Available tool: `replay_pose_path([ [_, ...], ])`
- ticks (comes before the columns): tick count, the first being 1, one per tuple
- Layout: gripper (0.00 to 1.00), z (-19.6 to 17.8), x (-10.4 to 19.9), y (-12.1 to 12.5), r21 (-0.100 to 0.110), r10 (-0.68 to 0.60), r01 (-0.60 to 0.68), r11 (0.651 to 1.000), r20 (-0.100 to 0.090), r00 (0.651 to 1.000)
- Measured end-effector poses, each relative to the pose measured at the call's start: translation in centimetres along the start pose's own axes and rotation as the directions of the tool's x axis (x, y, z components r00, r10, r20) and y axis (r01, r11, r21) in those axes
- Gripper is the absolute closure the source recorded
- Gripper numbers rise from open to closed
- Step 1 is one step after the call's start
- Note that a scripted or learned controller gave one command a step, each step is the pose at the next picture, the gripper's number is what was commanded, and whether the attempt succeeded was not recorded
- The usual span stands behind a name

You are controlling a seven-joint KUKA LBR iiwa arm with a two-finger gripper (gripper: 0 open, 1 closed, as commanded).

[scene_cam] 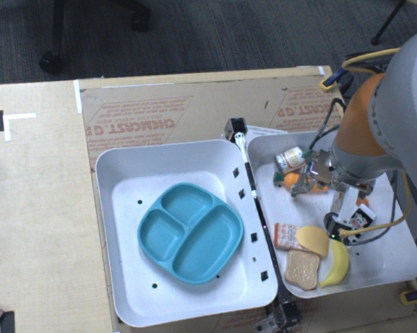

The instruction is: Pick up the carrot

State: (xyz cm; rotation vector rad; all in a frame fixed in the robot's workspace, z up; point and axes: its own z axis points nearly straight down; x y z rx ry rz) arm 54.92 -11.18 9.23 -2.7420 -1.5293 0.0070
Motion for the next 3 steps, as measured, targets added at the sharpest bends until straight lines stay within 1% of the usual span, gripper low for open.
replay_pose_path([
  [1,0.00,0.6,2.5,3.6,0.028,0.213,-0.213,0.977,0.019,0.977],
  [2,1.00,-0.3,2.6,3.8,0.018,0.205,-0.206,0.978,0.018,0.979],
  [3,1.00,-10.0,10.6,3.2,-0.001,0.349,-0.349,0.937,-0.001,0.937],
])
